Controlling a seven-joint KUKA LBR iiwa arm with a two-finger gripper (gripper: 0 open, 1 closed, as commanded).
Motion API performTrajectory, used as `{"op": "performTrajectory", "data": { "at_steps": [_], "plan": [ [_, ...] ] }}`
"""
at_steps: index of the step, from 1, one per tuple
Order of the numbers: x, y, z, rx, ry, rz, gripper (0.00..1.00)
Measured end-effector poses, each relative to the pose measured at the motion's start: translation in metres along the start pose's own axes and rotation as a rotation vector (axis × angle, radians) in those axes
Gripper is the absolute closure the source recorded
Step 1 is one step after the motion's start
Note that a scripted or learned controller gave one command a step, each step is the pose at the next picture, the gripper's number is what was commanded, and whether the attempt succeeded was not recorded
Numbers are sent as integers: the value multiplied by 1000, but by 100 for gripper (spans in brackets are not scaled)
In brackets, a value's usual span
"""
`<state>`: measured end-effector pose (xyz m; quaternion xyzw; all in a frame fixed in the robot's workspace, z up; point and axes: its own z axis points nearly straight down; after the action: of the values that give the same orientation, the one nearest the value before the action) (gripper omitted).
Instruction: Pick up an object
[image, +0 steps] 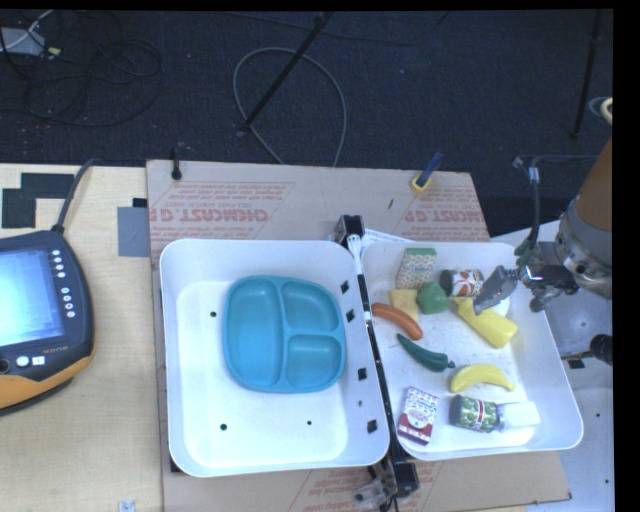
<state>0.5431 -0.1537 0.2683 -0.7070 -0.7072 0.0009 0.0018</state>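
Toy foods lie in the right shallow white bin (560, 400), with the gripper (497, 290) low over its upper edge.

A yellow plastic bottle (488, 322) lies just below the gripper, whose finger state I cannot tell; beside it are a small red-labelled can (462, 283), a green pepper (433, 297) and a banana (480, 377). The left bin (190, 440) holds a blue divided tray (283, 333). The cardboard (300, 200) beneath reads "CHEMCAST".

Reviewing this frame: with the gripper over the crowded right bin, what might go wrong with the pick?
The gripper hangs right by the yellow bottle and a small can, which lie close together, so it may nudge one or catch both. The bottle lies slanted and could slip out. The green pepper alongside might get knocked.
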Motion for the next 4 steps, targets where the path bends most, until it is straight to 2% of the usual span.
{"op": "performTrajectory", "data": {
  "at_steps": [1,2,3,4],
  "plan": [
    [-26,84,148,-2,-2,-5,0],
    [-33,62,182,2,0,-1,0],
    [-34,63,170,-1,1,2,100],
    [-34,62,170,0,1,3,0]
  ]
}}
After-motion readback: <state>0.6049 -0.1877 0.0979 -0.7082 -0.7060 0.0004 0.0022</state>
